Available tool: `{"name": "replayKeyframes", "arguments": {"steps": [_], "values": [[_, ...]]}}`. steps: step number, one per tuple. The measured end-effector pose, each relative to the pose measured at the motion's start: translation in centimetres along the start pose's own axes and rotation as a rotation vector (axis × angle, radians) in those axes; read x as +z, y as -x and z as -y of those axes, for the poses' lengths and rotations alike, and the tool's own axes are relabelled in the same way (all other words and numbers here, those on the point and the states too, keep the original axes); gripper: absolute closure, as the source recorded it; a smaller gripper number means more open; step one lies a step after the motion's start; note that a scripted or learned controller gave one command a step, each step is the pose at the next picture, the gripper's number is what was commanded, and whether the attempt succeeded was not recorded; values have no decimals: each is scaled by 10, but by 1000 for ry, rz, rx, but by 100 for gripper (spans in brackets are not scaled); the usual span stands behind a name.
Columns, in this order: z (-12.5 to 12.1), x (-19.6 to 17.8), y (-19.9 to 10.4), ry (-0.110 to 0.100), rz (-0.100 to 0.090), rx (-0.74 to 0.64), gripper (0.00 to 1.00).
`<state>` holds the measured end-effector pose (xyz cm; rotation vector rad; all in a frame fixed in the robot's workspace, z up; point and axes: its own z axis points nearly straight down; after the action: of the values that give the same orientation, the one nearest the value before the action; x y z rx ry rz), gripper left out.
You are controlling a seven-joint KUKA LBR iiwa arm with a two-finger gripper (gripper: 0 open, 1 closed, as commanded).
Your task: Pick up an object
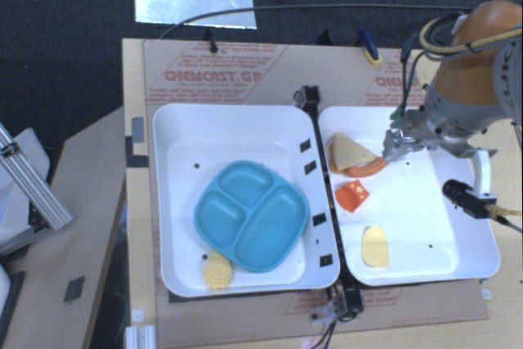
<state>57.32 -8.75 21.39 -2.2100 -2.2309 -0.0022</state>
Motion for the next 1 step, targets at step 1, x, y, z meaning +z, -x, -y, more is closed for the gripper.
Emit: {"name": "replayKeyframes", "arguments": {"steps": [1], "values": [[2,-8,-46,1,0,-1,100]]}}
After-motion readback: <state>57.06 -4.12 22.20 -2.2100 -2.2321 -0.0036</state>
